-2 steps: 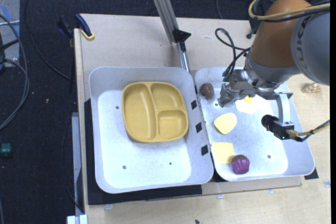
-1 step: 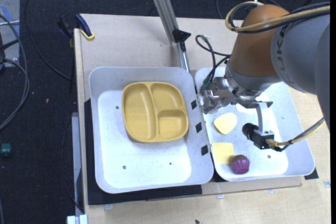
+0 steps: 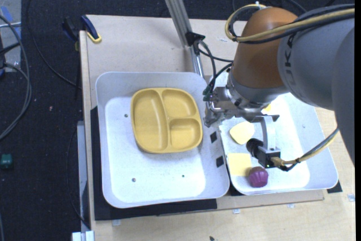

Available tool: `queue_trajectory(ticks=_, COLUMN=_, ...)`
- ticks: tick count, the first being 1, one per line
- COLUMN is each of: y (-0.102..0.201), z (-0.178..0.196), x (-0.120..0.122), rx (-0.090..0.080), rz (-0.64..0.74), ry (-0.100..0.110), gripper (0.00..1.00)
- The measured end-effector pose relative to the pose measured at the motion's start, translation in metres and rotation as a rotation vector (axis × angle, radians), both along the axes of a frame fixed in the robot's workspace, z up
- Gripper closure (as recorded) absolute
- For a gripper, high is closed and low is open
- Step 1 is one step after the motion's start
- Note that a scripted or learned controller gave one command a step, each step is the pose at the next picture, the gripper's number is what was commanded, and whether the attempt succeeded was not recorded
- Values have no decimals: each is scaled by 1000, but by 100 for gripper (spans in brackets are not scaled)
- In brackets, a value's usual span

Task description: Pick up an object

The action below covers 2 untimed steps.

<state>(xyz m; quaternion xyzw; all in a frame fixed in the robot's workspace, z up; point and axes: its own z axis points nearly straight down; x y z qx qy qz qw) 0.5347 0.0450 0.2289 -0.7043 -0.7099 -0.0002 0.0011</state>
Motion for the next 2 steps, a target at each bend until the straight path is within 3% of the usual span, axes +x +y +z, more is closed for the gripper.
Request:
queue_trajectory(ticks=1, y=51, z=1, x=-29, rx=0, rz=1, ry=2, gripper=100)
queue_trajectory(ticks=2, y=48, z=1, x=-28, rx=-2, rz=-6, ry=0, gripper=0)
